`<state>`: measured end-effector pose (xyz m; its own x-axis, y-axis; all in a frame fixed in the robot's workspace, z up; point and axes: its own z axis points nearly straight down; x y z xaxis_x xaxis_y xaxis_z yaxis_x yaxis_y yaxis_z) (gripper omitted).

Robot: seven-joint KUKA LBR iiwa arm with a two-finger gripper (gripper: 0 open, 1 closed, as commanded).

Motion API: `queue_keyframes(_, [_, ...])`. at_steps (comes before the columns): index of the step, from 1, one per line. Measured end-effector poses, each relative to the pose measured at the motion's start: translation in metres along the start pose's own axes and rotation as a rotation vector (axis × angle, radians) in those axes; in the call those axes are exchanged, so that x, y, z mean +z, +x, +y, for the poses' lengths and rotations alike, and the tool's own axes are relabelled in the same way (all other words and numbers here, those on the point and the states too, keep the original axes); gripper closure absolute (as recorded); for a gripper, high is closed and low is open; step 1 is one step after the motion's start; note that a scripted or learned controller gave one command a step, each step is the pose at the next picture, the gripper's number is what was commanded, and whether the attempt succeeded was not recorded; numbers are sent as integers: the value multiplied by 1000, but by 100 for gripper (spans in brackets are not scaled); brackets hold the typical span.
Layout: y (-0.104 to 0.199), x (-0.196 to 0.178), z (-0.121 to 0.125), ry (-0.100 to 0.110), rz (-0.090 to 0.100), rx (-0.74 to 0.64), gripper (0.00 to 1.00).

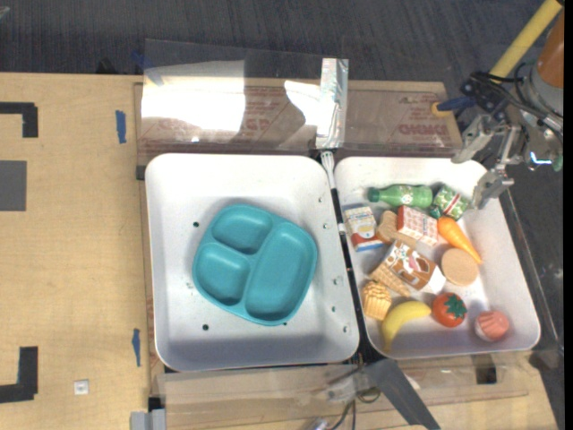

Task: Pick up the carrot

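The carrot (pixel 457 237) is a small orange cone lying slantwise in the right bin (pixel 524 307), near its back right, among other toy foods. A green leafy piece (pixel 450 202) sits just above its thick end. My gripper (pixel 479 170) hangs over the bin's back right corner, above and to the right of the carrot and apart from it. Its two fingers stand apart with nothing between them, so it is open.
A green bottle (pixel 407 193), milk carton (pixel 360 225), two snack boxes (pixel 410 249), a round tan disc (pixel 459 267), tomato (pixel 448 309), banana (pixel 403 318) and a pink item (pixel 491 324) crowd the right bin. A teal divided plate (pixel 257 262) lies in the left bin (pixel 170 240).
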<state>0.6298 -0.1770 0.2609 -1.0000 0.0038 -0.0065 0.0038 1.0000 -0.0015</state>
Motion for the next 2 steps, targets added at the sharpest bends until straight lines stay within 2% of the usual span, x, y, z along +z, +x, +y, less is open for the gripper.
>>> queue_keyframes(1, [-19, 123, -7, -6, 10, -184, 0])
queue_keyframes(2, [23, 166, -1, 0, -4, -138, 0])
